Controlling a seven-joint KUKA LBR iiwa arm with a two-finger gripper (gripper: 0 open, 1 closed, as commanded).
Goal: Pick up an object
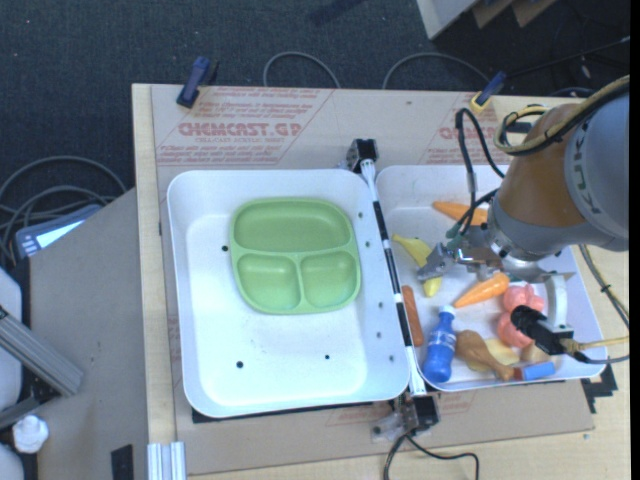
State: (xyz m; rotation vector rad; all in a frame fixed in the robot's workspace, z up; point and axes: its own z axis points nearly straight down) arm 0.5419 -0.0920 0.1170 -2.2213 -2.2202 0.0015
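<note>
Nothing can be seen gripped yet, so the pick looks barely started, or at best at the reach-down stage. The likeliest target is the yellow banana (414,251), which lies just left of the gripper (440,261), nearly touching the metal tip. Whether the gripper is spread wide or pinched narrow can't be told from this angle, since the tip is small and partly lost against the toys.

Just below and right of the gripper an orange carrot (482,289) is lying at a slant, and another orange piece (452,209) sits above it. Further down, a blue bottle (437,345) is lying near the bin's left wall, with a brown drumstick (481,352) beside it and a pink lump (517,310) off to the right. All of these are scattered in the right bin (405,183).

Well off to the left of the gripper, the left bin (200,298) is occupied by a green divided plate (296,254). Both bins are carried by the bench (160,128).

Still left, as a guess: closing on something and lifting it clear of the bin.
</note>
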